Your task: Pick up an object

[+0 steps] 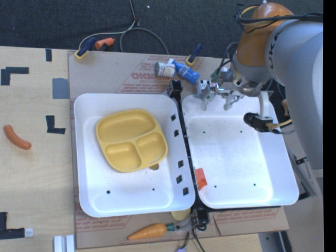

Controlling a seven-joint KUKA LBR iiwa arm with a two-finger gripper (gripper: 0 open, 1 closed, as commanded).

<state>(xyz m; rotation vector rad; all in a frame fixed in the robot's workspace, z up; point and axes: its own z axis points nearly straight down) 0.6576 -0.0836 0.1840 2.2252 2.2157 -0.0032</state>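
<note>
A yellow divided plate (132, 139) lies in the left white bin (89, 193), towards its far side. A small brown thing (154, 167) peeks out from under the plate's near edge. My gripper (216, 102) hangs over the far left edge of the right white bin (273, 193), pointing down. It is open, with nothing between its fingers (203, 102). The grey arm with its orange band (260, 22) comes in from the upper right.
An orange tag (200, 178) sits at the right bin's left wall. Outside the bins lie a toy carrot (148, 232) at the front, a blue and white bottle (178, 70) at the back, and a sausage (17, 137) far left.
</note>
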